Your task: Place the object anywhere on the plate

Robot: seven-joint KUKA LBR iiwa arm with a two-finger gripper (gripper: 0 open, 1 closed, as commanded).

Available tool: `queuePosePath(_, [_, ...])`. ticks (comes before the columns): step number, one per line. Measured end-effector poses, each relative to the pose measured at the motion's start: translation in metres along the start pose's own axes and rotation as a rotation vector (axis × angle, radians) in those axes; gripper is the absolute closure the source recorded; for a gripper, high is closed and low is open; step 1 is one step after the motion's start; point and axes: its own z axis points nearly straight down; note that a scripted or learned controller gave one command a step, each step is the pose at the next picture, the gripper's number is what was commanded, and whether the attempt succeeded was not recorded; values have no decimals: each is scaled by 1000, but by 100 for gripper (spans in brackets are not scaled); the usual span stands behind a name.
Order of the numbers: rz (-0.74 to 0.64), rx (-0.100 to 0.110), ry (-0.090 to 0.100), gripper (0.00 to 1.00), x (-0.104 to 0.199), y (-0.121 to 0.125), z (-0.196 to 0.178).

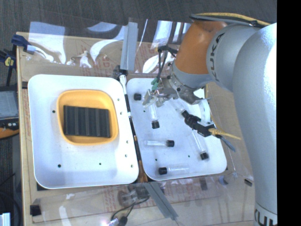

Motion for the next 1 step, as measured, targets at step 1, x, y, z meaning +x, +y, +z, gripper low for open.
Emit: queuePosePath(1, [-249, 0, 0, 100, 56, 10, 7])
